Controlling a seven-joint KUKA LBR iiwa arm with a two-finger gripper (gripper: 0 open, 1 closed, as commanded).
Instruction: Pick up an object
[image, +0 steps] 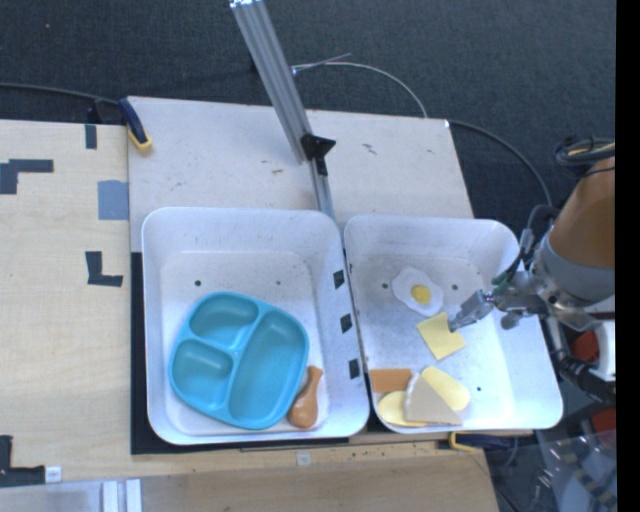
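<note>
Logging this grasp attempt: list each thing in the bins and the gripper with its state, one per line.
gripper: low in the right bin, at the cheese slice's edge
cheese slice: lying flat
fried egg: flat, yolk up
blue plate: upright, left bin
drumstick: lying beside the plate

The arm comes in at the right side of the camera view. Its upper part is a broad, rounded orange band with a smooth, slightly glossy surface. Below the band sits a light grey ring-shaped wrist section, paler along its upper rim and darker underneath. From the wrist a cluster of dark grey and black metal parts runs leftward, ending in the gripper, which is slim, grey and tapers toward its tip. A thin green cable runs along the dark parts near the wrist. Small details such as screws are too blurred to make out.
</note>
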